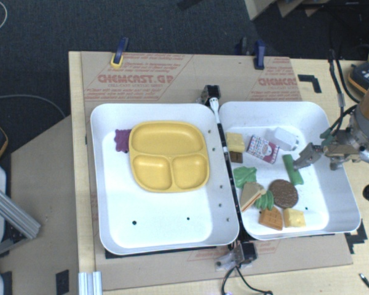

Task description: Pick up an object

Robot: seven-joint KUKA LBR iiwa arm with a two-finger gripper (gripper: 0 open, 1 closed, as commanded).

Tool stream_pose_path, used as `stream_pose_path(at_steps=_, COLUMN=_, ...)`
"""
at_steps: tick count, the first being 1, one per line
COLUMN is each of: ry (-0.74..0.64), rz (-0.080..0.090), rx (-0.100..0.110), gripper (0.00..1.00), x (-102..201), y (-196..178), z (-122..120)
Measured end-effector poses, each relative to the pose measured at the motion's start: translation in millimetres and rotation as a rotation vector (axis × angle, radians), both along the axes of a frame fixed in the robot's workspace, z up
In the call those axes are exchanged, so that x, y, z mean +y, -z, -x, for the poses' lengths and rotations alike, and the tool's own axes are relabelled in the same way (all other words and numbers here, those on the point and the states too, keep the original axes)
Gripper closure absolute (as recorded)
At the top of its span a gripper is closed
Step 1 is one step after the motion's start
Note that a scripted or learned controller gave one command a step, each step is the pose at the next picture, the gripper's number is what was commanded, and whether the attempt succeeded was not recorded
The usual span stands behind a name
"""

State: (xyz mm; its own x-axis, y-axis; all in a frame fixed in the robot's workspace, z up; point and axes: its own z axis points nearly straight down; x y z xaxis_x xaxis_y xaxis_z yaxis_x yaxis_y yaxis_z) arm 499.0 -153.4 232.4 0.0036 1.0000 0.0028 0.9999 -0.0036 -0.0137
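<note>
The right bin point(332, 195) holds several toy foods: a yellow cheese block point(235, 142), a pink carton point(261, 148), a white piece point(285, 137), a green pod point(292, 169), a leafy green point(246, 176), a brown round patty point(285, 193), a sandwich wedge point(252, 195), an orange waffle point(271, 219) and a yellow cube point(294, 218). My gripper point(317, 158) hangs over the right side of this bin, just right of the green pod and below the white piece. Nothing shows in its grasp.
The left bin point(160, 226) holds a yellow divided plate point(169, 155) with a purple piece point(122, 140) at its left edge. A black divider clip point(210, 94) sits between the bins at the back. Cables hang at the right by the arm.
</note>
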Motion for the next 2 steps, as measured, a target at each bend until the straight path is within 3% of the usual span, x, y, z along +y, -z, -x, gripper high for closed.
stream_pose_path(at_steps=1, ry=-0.004, rz=0.003, rx=-0.014, gripper=0.00, x=0.6, y=-7.0, z=-2.7)
stream_pose_path(at_steps=2, ry=-0.002, rz=0.000, rx=-0.008, gripper=0.00, x=-7.3, y=50.3, z=-6.5)
